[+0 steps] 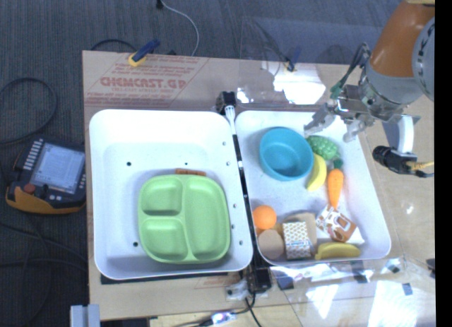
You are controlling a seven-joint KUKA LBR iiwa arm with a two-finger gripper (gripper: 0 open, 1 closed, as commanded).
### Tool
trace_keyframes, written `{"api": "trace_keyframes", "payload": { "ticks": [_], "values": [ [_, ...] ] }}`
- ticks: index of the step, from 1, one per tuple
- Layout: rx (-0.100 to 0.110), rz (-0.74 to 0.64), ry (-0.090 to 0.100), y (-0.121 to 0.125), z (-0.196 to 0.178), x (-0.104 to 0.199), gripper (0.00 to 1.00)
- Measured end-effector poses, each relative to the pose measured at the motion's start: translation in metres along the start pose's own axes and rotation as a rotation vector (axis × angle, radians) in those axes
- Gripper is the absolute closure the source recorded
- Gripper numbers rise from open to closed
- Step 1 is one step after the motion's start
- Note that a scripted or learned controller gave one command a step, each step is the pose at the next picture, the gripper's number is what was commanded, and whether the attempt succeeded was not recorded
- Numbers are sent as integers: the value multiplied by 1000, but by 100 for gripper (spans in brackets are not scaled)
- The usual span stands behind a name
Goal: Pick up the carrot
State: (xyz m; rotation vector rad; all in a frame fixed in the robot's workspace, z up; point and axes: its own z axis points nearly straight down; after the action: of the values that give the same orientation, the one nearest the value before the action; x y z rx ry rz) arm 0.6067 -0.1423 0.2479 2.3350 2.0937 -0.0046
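Camera view: two white bins side by side, left bin (113,142) and right bin (378,227). Left bin holds one green divided plate (185,218), sitting toward its 5 o'clock. Right bin count: one blue bowl (285,152) at 11 o'clock, one green bumpy item (323,146) just right of it, two bananas, one (318,173) against the bowl and one (337,251) at 5 o'clock, one carrot (335,186) near bin centre, upright-ish, touching the upper banana, one orange (264,217) at 8 o'clock, one tan round item (269,242), one small box (297,240), one patterned packet (335,224). My gripper (337,122) hangs over the bin's 12 o'clock rim, fingers spread apart, nothing between them. Carrot lies at my 6 o'clock, apart from me.
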Motion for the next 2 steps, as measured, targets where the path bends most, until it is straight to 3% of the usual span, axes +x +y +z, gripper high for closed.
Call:
{"api": "trace_keyframes", "payload": {
  "ticks": [1, 2],
  "values": [
    [4, 0, 1, -1, 2, 1, 0],
    [-5, -131, 14, 4, 103, -52, 0]
  ]
}}
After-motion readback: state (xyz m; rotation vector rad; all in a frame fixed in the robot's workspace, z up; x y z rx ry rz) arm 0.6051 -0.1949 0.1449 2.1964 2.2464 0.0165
